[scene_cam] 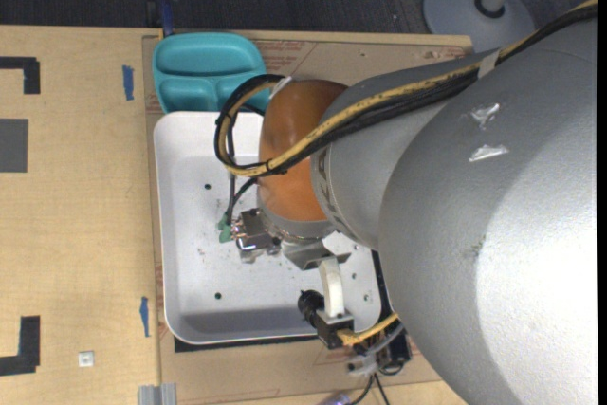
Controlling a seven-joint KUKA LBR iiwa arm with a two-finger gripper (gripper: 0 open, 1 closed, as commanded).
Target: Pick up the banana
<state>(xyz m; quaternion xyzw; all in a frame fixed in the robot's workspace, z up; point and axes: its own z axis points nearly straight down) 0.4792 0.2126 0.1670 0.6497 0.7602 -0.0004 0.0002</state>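
Camera view: grey arm (474,194) comes in from the right and covers most of the right half of the frame. Its orange band (289,156) sits over the upper middle of the white bin (180,204). Yellow and black cables (379,100) run along the arm and loop off the band toward the bin's top edge.

Gripper (248,237) is below the band, over the bin floor near its middle, small metal parts with a bit of green at the left side. Jaw state: cannot tell, the wrist hides it and the detail is too small. Nothing can be made out in its grasp.

Banana: cannot locate it; the visible bin floor on the left shows bare white with a few dark specks, and the rest of the bin is under the arm.

Teal tray (204,71) lies at the bin's top edge, just left of the orange band, partly overlapping the rim. Bin rests on a tan bench (76,204) with blue tape marks (129,82) by the bin's left side. Grey stand base (465,5) on dark floor at top right.
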